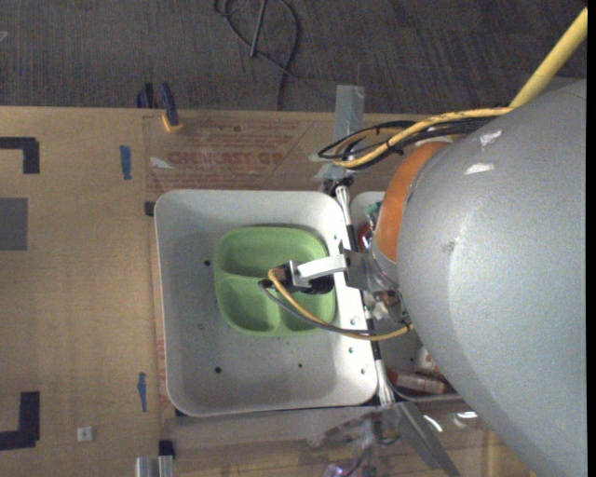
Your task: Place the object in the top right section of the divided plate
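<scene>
A: What sits closest to the camera?

B: The grey arm (494, 279), bulking over the right side, its orange band (396, 219) showing at its left edge. It covers most of the right bin (368, 203).

A: And the gripper?

B: The gripper (354, 279) hangs low at the right rim of the green divided plate (247, 298), close to the wall between the two bins. Whether it is wide or narrow cannot be told, nor whether it holds anything.

A: Where is the plate?

B: It lies flat near the middle of the left bin (186, 307), raised ridges splitting it into sections.

A: And the object?

B: It cannot be picked out. A red-and-white thing (417, 380) shows in the right bin, just below the arm, too hidden to name.

A: Farther off?

B: The cardboard-covered bench (84, 279) with bits of blue tape (126, 161), then dark floor (140, 47) with a looped cable (265, 28).
</scene>
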